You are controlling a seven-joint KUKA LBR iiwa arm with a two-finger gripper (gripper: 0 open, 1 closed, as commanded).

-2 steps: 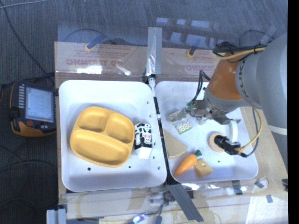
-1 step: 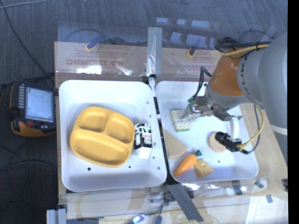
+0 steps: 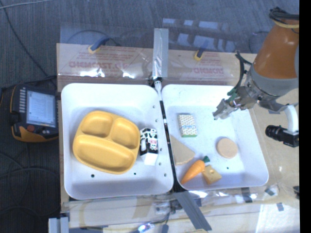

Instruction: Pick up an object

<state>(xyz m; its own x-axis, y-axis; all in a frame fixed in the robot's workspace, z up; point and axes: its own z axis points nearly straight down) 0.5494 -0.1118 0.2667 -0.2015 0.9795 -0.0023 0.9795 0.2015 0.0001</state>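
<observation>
A: Where is everything?

B: Yellow plastic divided tray [image 3: 108,141] in the left white bin [image 3: 73,93]; round tan cookie [image 3: 227,147] near the right bin's [image 3: 257,152] right edge.

A: End effector [image 3: 222,110]?

B: Over the right bin's far side, carrying nothing; can't tell its opening. It may close beside the flat cookie.

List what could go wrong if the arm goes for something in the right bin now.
The carrot lies touching the cheese wedge and the flat tan slice, so a grab there may catch or push two things. The round cookie lies flat and may slip from the gripper. The carrot sits near the bin's front wall, which could block a finger.
</observation>
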